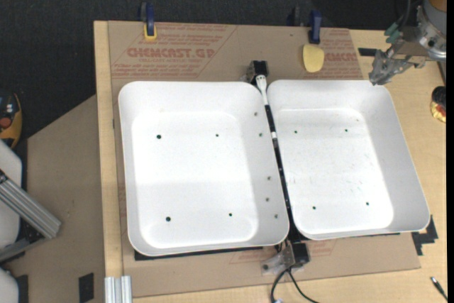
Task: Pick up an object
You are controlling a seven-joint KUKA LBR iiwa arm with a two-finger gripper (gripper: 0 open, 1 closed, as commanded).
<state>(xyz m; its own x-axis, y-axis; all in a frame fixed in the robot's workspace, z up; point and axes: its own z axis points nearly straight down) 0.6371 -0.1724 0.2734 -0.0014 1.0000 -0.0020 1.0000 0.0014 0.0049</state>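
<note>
camera view: two shallow white plastic bins with rounded corners sit side by side on a brown cardboard sheet printed with red lettering; left bin (135, 174), right bin (408, 174). a pale yellow, rounded object (313, 58) lies on the cardboard just beyond the right bin's far edge, below a blue clamp (315, 26). the metallic gripper (384, 72) hovers over the right bin's far right corner; whether it is open or closed, i cannot tell.
</note>
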